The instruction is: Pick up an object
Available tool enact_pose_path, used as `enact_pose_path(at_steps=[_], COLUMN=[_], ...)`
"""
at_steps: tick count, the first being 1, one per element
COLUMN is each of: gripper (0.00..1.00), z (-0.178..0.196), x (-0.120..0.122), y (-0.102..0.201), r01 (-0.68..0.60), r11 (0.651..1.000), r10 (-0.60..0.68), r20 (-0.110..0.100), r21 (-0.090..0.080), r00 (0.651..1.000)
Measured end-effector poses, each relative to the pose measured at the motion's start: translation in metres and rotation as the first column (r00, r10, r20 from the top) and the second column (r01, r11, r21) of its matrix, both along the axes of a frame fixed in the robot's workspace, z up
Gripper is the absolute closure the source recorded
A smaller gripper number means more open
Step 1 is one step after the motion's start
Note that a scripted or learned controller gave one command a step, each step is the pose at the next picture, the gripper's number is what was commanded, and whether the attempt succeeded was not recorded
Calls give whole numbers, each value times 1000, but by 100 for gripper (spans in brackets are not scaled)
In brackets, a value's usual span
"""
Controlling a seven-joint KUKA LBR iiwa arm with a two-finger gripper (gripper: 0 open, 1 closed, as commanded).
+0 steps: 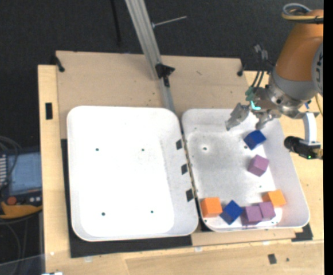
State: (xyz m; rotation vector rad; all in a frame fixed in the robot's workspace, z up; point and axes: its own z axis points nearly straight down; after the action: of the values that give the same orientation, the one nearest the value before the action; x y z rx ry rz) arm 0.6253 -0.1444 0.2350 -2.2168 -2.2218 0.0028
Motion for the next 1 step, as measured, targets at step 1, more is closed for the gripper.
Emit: enact_pose_path(at_steps=[1], gripper=[0], z=[3], x=[1], y=[0], r01=[-1], r11=[1000], r10=[1], r20=[4], r21=[-1], r00=[1000])
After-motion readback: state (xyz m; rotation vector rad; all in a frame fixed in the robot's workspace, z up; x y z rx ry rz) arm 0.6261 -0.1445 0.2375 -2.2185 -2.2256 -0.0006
